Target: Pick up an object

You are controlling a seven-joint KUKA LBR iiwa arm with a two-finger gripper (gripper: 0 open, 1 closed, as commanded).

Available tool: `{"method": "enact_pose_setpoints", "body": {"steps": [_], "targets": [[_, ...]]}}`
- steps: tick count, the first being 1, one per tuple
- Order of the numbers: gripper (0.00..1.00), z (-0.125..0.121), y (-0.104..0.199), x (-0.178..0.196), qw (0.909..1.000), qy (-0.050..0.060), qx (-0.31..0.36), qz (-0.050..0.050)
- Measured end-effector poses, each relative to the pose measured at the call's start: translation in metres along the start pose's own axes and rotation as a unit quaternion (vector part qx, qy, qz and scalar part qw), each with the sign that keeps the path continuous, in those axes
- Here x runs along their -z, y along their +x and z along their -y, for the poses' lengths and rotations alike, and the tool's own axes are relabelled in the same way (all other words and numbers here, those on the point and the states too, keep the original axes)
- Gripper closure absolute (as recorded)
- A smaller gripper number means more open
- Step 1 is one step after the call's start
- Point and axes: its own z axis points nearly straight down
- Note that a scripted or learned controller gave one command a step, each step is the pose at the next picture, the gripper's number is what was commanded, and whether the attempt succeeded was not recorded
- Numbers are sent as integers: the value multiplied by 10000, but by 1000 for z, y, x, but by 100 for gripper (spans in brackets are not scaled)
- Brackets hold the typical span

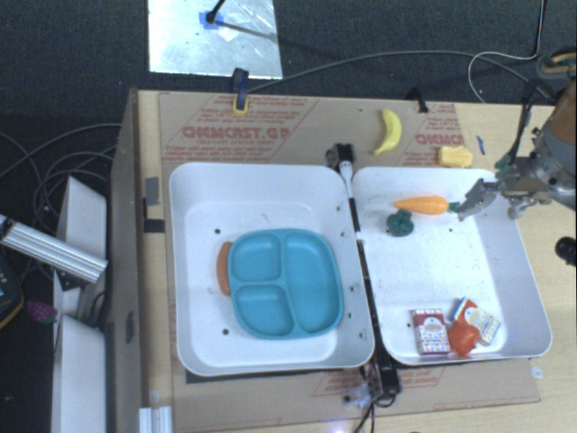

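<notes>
Here we log what we see, line by line.
Desk: we see a desk [270, 124] topped with a brown cardboard sheet printed in red letters, two white bins side by side on it.
Left bin: the left bin [198, 197] holds a blue divided plate [285, 283]; an orange-brown sausage-like piece [222, 267] lies touching the plate's left edge.
Right bin: the right bin [505, 269] holds an orange carrot [422, 205] near its far edge, a small dark green piece [400, 224] just beside and below the carrot, and at the near edge a red box [430, 331] beside a red-and-white packet [472, 325].
Outside bins: a banana [389, 131] and a yellow block [455, 156] lie on the cardboard beyond the right bin.
Gripper: the gripper [472, 202] sits just right of the carrot's tip, over the right bin's far edge; we cannot tell if it is released or clenched, and nothing shows between it.
Room: dark carpet floor [72, 43], cables running across it, a shiny metal sheet [215, 25] beyond the desk, and a metal rail [54, 248] at left.
</notes>
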Motion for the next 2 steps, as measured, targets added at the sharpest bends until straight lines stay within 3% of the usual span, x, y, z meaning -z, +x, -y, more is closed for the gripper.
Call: {"method": "enact_pose_setpoints", "body": {"steps": [1, 2], "targets": [[0, -70, 53, -96, 10000, 12, 5, -7], [0, -86, 43, -177, 10000, 24, -2, -5]]}}
